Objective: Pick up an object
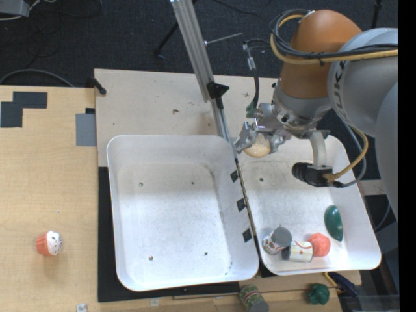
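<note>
Tan object (258, 149) is seen clamped between the closed fingers of the gripper (255, 143) (top of right bin (364, 252)); lift phase judged underway, clearance upward needed next.

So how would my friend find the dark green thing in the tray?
Start at the right white bin, the one under the grey and orange robot arm. Look along its right side, just above the cluster of small things in the near corner. The dark green object is a smooth leaf-like shape lying alone, darker than the orange-red ball just below it.
</note>
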You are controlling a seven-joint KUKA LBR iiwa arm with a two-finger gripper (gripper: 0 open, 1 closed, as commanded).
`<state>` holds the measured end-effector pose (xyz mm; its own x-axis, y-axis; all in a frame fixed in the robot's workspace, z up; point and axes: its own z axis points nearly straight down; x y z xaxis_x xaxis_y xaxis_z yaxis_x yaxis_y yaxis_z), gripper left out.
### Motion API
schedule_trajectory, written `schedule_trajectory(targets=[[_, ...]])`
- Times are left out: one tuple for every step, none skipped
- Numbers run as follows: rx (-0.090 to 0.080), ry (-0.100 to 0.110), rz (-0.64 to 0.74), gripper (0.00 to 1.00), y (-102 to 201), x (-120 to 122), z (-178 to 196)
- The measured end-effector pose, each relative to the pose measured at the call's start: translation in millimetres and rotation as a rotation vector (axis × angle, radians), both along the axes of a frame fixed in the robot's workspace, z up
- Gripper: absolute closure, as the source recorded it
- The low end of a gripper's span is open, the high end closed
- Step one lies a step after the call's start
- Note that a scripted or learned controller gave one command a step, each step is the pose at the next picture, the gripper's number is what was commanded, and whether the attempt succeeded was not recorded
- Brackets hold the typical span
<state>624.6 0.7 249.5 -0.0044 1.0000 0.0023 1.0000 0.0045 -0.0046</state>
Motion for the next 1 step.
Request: schedule_trajectory(targets=[[0.000, -0.002, 0.000, 1.00, 51.9, 0.5, 2.7]])
